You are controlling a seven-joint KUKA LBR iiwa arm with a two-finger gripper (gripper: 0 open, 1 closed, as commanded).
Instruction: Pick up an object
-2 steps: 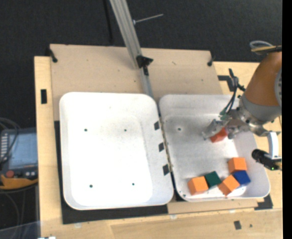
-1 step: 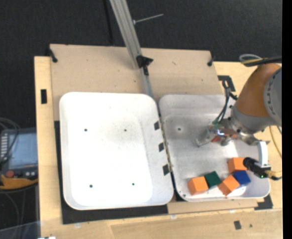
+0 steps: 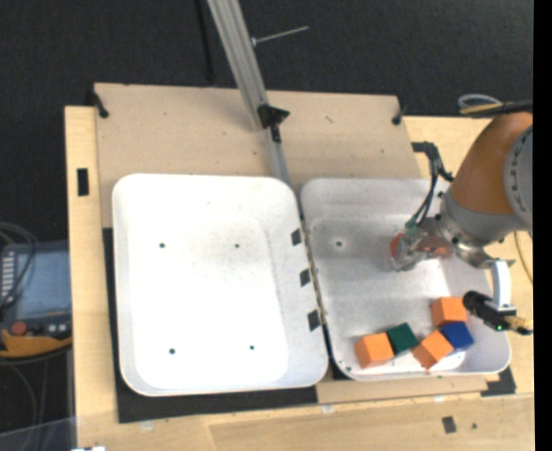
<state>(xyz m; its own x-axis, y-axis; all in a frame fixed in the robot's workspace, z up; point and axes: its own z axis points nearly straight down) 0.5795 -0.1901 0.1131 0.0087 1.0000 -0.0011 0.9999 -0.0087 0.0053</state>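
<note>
My gripper (image 3: 405, 252) hangs low over the middle of the right bin (image 3: 351, 224), reaching in from the right under the orange wrist band. Nothing lies on the bin floor right beside it. The blocks sit apart from it in the bin's near right corner: an orange block (image 3: 374, 349), a dark green block (image 3: 402, 335), a second orange block (image 3: 434, 348), a blue block (image 3: 456, 334) and a third orange block (image 3: 448, 309). The closest of them, the third orange block, lies below and to the right of the gripper.
The left bin (image 3: 210, 280) stands beside the right one, their rims touching. A slanted metal post (image 3: 243, 54) rises from the bench behind the bins. A black part with a green light (image 3: 487, 310) sticks out from the arm over the right bin's edge.
</note>
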